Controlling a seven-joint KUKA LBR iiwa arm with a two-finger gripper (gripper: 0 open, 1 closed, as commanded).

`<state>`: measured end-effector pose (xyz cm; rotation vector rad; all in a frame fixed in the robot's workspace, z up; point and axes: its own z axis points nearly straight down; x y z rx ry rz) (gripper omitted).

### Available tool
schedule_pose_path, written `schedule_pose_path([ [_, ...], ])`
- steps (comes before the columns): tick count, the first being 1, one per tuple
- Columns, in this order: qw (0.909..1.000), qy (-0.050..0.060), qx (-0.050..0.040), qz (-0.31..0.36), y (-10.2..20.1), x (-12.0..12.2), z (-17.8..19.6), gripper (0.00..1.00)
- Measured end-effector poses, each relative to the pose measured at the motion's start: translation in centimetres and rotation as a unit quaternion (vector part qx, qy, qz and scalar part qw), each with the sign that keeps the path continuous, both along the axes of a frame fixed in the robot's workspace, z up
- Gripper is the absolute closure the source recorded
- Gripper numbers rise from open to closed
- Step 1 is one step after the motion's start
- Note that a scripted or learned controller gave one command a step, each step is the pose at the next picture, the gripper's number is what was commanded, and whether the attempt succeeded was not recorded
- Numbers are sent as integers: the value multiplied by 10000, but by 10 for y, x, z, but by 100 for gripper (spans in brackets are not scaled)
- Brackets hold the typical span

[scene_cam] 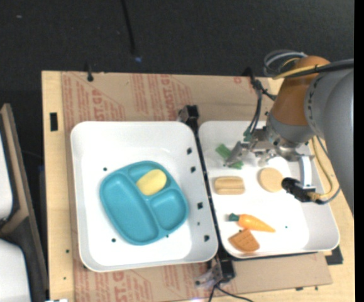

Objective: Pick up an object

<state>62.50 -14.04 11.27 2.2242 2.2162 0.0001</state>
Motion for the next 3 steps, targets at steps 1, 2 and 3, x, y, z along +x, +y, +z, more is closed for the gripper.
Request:
schedule_pose_path([
  [1,10000,11,8,17,25,-28,-12,0],
  [2,10000,-4,4,8,23,-27,-1,100],
  [3,10000,-23,3,19,29,-4,54,100],
])
